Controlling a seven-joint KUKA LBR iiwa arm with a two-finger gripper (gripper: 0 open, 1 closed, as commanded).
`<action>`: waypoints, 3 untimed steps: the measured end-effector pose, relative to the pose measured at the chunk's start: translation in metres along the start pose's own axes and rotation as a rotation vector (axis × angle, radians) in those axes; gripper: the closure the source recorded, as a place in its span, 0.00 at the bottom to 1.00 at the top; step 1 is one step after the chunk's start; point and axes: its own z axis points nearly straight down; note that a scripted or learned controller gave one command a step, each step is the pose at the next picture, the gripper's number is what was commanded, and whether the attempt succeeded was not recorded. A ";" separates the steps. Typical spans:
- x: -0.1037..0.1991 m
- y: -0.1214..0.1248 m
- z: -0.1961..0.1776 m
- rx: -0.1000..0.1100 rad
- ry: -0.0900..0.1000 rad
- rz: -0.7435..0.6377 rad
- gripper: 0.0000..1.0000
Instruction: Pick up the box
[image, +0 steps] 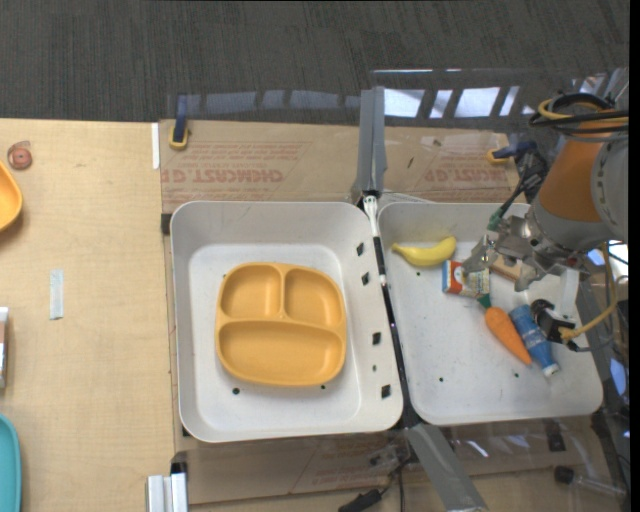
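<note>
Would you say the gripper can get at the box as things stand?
Probably yes: the gripper is right above the box in the right bin, with nothing lying on it; the banana and carrot lie apart.

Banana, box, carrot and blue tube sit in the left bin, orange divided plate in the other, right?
Wrong bin. The camera view shows the banana, box, carrot and blue tube in the right bin; the orange divided plate sits in the left bin.

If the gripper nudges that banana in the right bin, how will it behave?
The banana is curved and lies on its side, so it would probably pivot or slide rather than roll. It looks like a light, stiff toy. The white bin floor looks smooth, so likely slippery.
</note>
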 end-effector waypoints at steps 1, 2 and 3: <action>0.046 -0.004 0.017 0.016 0.001 -0.070 0.00; 0.045 -0.005 0.009 0.018 -0.001 -0.071 1.00; 0.084 0.000 -0.103 0.017 -0.001 -0.076 1.00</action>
